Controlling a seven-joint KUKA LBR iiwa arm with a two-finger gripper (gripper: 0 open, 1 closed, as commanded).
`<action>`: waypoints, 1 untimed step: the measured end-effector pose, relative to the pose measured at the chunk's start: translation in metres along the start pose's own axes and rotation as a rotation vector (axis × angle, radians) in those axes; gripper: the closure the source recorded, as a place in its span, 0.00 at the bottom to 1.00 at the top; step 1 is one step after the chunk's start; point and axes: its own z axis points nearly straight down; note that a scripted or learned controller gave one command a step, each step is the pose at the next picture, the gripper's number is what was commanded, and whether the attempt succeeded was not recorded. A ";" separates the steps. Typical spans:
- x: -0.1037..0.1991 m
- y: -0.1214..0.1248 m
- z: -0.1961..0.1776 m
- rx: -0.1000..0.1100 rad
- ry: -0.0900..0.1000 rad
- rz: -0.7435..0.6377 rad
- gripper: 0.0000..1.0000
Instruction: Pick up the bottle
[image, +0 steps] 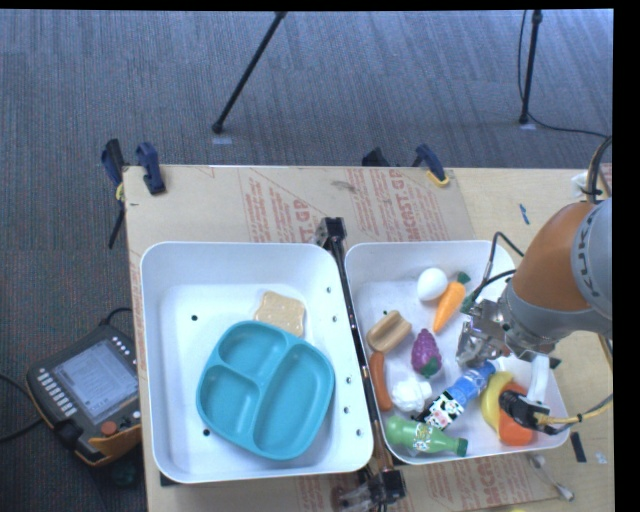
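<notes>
A small blue bottle (468, 383) lies slanted near the front of the right bin (400, 258). Its lower end meets a black-and-white cow-patterned item (442, 408). A green bottle (427, 437) with a white label lies on its side along the front wall. My gripper (477, 347) hangs over the right half of this bin, just above the upper end of the blue bottle. Nothing is visibly held between its fingers. The arm's orange band (560, 262) is behind it on the right.
The right bin also holds a carrot (449, 305), a white egg (431, 283), a purple fruit (426, 351), a bread roll (388, 331), a sausage (380, 380), a white lump (409, 393), and a banana (496, 396). The left bin (170, 270) holds a blue divided plate (265, 389) and a toast slice (280, 312).
</notes>
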 end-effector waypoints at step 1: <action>-0.028 -0.038 -0.159 -0.004 -0.001 0.080 1.00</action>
